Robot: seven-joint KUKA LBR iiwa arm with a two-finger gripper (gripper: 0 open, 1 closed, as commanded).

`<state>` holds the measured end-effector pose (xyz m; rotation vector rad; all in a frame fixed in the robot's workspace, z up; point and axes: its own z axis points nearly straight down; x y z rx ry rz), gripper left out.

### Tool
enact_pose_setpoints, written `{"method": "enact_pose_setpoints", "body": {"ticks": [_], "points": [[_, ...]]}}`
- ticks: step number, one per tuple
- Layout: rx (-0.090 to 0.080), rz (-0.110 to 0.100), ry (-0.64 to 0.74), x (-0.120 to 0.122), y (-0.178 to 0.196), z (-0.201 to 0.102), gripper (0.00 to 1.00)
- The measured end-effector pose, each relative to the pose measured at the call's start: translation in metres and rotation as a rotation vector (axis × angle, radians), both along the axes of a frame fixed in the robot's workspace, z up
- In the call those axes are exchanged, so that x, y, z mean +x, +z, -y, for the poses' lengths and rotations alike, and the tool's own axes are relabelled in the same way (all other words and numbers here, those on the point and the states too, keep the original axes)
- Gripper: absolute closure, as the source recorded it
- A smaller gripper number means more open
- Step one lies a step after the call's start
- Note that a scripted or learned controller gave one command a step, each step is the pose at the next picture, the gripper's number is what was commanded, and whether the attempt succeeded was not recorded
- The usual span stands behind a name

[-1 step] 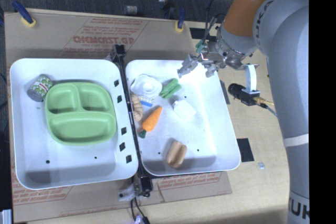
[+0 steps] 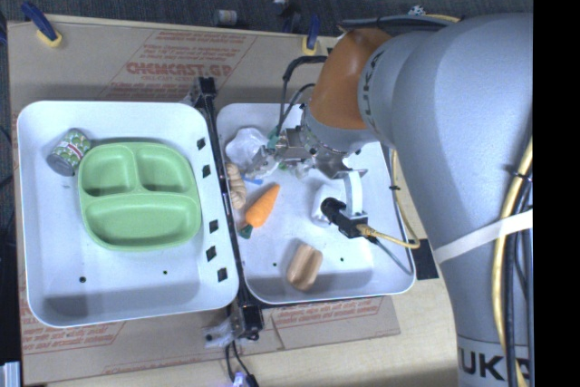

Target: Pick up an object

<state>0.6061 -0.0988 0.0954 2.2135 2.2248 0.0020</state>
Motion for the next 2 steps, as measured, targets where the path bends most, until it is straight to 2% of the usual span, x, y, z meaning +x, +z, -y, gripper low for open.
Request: {"method": "enact_pose_setpoints", "body": {"ticks": [1,2], "points": [[0.002,0.002,0.005,0.002,0.011,-0.002,1.0],[0.002,-0.004,0.001,-0.066,0.097,-0.028,1.0]]}}
